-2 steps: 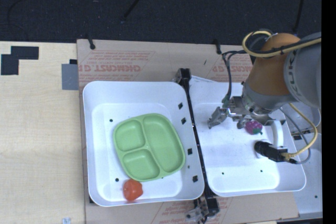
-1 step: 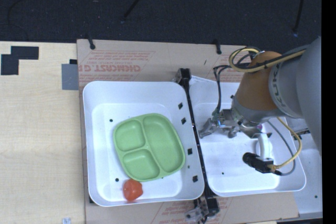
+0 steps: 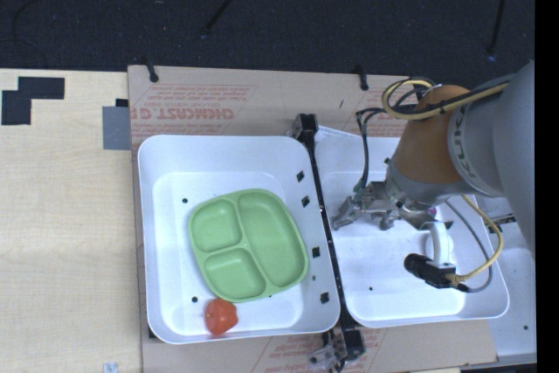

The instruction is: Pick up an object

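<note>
A green divided plate (image 3: 249, 245) lies in the left bin (image 3: 166, 179). A small red-orange object (image 3: 220, 316) rests just below the plate, near that bin's front wall. My gripper (image 3: 348, 212) is low in the right bin (image 3: 384, 310), at its left side close to the divider between the bins. It points left, and nothing shows held in it. The grey arm with its orange band (image 3: 437, 140) reaches in from the right and hides the back right of that bin.
A black and white fitting with cables (image 3: 432, 262) hangs off the wrist above the right bin's floor. The black divider (image 3: 319, 223) runs between the bins. Cardboard (image 3: 227, 105) lies under both bins, with a pale wooden bench top (image 3: 61, 223) to the left.
</note>
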### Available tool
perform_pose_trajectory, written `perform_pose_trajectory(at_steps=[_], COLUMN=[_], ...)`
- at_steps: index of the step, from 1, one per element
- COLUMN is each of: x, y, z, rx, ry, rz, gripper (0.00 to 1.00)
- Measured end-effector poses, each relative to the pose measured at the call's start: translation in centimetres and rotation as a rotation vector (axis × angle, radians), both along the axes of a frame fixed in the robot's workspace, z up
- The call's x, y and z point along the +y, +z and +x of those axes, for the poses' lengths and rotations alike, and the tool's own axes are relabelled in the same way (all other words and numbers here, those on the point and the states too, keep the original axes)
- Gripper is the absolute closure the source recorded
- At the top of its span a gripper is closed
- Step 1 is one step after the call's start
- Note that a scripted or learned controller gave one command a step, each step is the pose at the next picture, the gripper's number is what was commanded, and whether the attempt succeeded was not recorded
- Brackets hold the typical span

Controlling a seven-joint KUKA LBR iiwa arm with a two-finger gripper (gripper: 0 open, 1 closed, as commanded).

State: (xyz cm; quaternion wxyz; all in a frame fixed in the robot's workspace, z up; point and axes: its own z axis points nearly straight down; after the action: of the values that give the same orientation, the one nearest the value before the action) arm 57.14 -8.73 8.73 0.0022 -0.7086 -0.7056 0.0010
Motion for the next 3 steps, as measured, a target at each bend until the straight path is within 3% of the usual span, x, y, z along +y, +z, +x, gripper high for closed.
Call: perform_pose_trajectory(at_steps=[1, 3], x=[-0.2, 0.0], y=[1.1, 12.6], z=[0.0, -0.7], rx=[0.001, -0.009], ry=[-0.007, 0.004], rz=[0.000, -0.002], gripper=[1.00, 1.00])
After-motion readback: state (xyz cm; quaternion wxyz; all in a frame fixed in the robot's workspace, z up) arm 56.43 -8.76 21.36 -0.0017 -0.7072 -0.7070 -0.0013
